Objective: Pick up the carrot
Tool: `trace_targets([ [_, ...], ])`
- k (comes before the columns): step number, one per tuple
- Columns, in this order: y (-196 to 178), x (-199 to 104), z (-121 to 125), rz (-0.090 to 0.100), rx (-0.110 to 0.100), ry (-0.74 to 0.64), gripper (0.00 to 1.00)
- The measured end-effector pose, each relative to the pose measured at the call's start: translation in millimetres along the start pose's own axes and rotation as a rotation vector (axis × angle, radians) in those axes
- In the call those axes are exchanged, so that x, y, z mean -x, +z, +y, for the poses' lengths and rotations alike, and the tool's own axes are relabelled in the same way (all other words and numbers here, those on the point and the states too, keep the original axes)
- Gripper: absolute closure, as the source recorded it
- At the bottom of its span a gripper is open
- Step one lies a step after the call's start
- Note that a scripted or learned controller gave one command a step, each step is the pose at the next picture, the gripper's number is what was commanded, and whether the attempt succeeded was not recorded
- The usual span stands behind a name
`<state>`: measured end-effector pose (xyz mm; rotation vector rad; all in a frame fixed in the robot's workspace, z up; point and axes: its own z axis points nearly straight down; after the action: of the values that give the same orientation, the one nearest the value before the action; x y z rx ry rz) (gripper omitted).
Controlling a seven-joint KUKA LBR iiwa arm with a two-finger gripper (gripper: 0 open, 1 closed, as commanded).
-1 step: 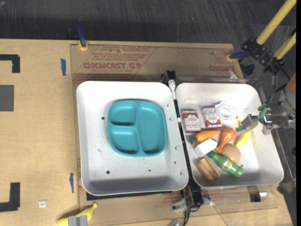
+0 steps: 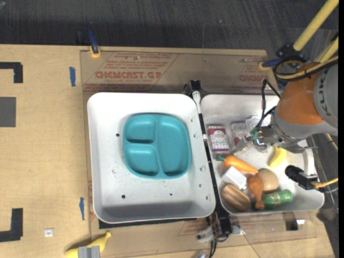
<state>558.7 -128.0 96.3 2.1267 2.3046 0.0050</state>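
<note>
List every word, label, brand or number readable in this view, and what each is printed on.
"CHEMCAST GP", red, faint, roughly readable: protective sheet behind the left bin.
Red print on the same sheet behind the right bin: too blurred.
"KU", cut off by the edge: grey arm.
Labels on two small packets in the right bin: too small.

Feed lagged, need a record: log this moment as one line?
phase: approach | gripper: over right bin, up-right of carrot, apart from it | carrot: lying in bin among other items | left bin: teal tray
</note>
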Motion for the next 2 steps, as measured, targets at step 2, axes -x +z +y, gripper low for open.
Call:
trace_targets([
  [2, 6, -27, -74, -0.003, 0.008, -0.137, 0.00],
])
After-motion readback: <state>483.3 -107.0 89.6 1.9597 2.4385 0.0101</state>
